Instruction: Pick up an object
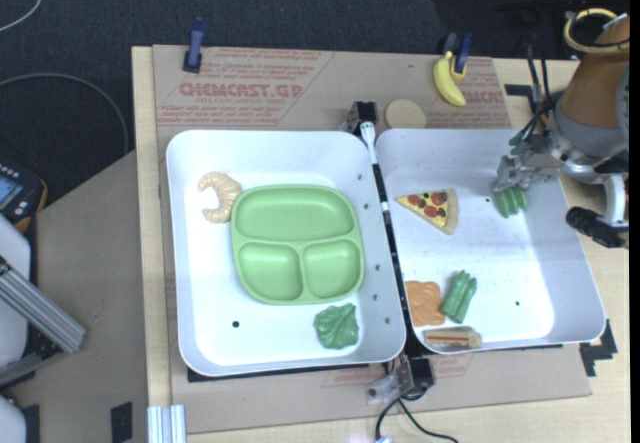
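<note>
Left bin [190, 231] has croissant [218, 195], green tray [297, 241], lettuce [337, 325]; right bin [560, 301] pizza slice [432, 207], and the gripper [516, 181] is pinching a small green veg [512, 201] at the far right, so lift straight, slow, clear of the wall.

We see the bench [250, 81], covered in printed cardboard, bearing two white bins [190, 231] side by side, with a banana [448, 81] and pale disc [405, 114] on it behind them.

Red print "CHEMCAST G.P" on cardboard sheet [250, 81] under bins; rest illegible.
</note>
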You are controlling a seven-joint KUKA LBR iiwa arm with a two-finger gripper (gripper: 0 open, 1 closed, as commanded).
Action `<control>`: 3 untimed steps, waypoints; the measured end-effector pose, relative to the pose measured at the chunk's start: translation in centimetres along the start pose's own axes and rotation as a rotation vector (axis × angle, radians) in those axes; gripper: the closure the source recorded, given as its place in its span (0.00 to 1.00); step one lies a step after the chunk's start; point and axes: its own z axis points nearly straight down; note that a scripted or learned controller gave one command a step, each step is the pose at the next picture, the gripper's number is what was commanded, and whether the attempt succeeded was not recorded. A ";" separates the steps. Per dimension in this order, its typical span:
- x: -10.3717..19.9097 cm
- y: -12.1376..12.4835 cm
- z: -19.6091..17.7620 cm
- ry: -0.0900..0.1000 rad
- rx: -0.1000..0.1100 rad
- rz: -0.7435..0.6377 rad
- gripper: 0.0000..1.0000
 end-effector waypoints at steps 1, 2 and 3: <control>6.8 -2.4 -0.3 0.000 0.009 0.004 1.00; 8.5 -7.9 -8.5 -0.003 0.005 0.009 1.00; 12.2 -10.2 -16.5 -0.004 -0.001 0.005 1.00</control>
